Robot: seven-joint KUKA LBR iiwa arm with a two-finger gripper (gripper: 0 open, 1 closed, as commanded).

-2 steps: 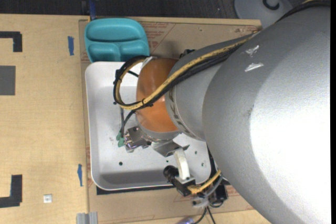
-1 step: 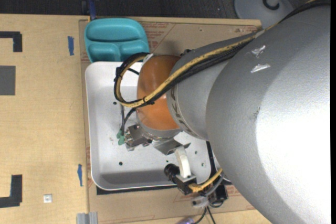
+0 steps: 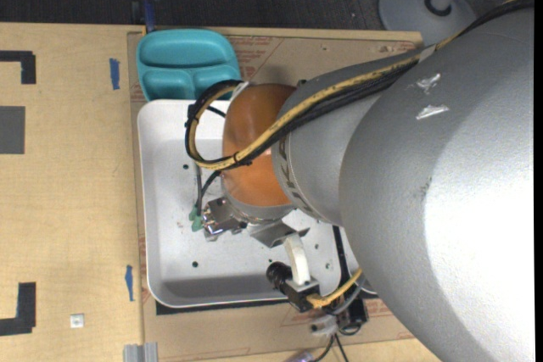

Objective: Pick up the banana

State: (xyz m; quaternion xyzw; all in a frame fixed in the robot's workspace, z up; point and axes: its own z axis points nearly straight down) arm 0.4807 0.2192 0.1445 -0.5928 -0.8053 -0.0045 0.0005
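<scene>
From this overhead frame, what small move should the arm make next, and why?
Probably lift straight up a little. The grey arm with the orange band hangs low over the shallow white bin, blocking most of its floor. I cannot tell where the banana lies or what the gripper is doing; rising would reveal both.

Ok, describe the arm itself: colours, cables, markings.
The arm is thick, rounded and grey, with an orange band above the wrist. Yellow-and-black cables run along it and loop past the band. Metallic hardware with a small green part sits below.
</scene>
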